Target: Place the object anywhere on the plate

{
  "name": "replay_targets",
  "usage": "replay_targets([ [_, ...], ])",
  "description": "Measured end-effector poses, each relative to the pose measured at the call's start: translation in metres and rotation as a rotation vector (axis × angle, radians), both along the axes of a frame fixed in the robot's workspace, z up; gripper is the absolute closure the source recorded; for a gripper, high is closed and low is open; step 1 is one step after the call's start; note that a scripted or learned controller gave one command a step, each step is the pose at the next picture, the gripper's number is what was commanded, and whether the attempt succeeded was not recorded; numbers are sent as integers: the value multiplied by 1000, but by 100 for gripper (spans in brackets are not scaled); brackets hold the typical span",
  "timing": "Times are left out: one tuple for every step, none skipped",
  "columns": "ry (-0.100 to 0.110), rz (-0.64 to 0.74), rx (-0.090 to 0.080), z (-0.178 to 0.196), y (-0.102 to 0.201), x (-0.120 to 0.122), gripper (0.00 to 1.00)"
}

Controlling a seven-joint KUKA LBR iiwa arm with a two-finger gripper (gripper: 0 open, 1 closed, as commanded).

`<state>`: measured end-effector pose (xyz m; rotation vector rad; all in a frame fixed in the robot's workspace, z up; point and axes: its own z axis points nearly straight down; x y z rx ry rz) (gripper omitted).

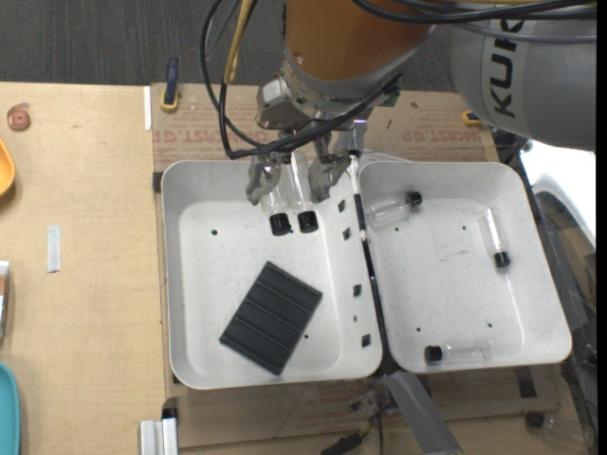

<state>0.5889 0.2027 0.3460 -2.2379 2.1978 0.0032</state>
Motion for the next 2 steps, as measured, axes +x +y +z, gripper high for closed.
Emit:
replay_targets([
  [1,150,0,-6,25,59,100],
  [1,539,0,-36,26,71,100],
])
